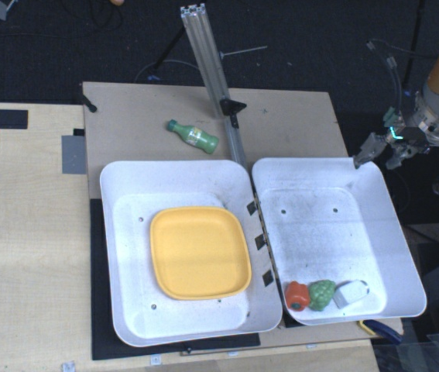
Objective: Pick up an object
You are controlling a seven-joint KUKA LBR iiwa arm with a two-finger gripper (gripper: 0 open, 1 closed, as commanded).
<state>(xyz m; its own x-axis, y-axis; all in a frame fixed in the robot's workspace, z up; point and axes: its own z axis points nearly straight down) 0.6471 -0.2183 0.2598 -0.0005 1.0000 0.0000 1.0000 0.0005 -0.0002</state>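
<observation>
From my seat, the hand (pixel 383 152) hovered beyond the right bin's (pixel 324 184) far right corner; I couldn't tell its state. Candidate objects huddled in that bin's near edge: a glossy red-orange piece (pixel 296 295), a knobbly green one (pixel 321 294), a smooth white block (pixel 351 293), touching in a row. The left bin (pixel 126 184) carried a rounded yellow plate (pixel 200 252). A green bottle (pixel 193 136) lay on the table (pixel 296 122) by a slanted metal rail (pixel 211 64).
</observation>
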